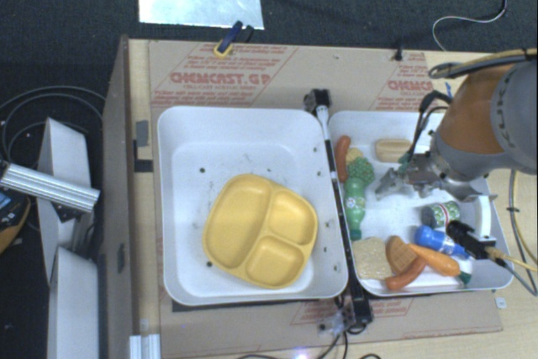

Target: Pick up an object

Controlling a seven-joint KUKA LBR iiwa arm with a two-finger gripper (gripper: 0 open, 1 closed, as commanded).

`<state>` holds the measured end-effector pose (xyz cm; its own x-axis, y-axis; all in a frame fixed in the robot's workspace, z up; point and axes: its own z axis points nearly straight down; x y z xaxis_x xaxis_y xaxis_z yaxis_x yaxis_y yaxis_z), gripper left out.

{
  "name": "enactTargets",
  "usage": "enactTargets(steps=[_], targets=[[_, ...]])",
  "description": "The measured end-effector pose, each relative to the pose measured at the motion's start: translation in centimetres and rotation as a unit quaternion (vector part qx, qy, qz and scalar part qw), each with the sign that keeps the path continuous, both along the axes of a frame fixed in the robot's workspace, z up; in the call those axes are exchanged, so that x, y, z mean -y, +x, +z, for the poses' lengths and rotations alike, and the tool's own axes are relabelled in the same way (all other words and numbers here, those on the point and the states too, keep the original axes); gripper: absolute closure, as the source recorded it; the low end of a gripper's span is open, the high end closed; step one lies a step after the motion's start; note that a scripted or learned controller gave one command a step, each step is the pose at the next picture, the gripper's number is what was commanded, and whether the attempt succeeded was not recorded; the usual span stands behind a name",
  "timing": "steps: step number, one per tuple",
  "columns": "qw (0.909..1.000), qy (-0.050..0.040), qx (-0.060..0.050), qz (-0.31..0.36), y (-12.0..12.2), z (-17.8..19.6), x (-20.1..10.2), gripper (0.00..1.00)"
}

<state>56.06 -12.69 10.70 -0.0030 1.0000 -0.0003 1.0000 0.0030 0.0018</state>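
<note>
We see the arm [483, 118] reaching in from the right over the right bin [363, 127], its orange band above a grey wrist. Its hand [393, 181] hangs low over the middle of that bin, metal fingers [386, 182] pointing left and spread a little apart, with nothing between them.

The right bin holds a jumble of toy food. Along its left wall lies a red sausage [342, 154], and just right of it a green vegetable piece [356, 189] runs toward the near side. A pale bread roll [392, 150] sits at the far side, just beyond the fingers. At the near left we find a slice of bread [370, 256], and touching it on the right a brown piece with a second red sausage [405, 273] at the near wall. A blue bottle [437, 240] and an orange carrot [439, 261] lie near the right corner, with a small can [444, 212] just beyond them.

The left bin [185, 147] carries a yellow divided plate [261, 229], tilted slightly, toward its near right. Both bins rest on a cardboard-covered counter [227, 71].
</note>
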Motion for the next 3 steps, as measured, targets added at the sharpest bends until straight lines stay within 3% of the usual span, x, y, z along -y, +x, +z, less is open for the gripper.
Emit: enactTargets(steps=[1, 2, 3], targets=[[1.0000, -0.0007, 0.002, 0.001, -0.1, 10.3, 0.6, 0.00], [1.0000, -0.0003, -0.001, -0.001, -3.4, 6.3, 3.3, 0.00], [1.0000, -0.0027, 0.007, 0.001, -3.4, 0.5, 5.7, 0.00]])
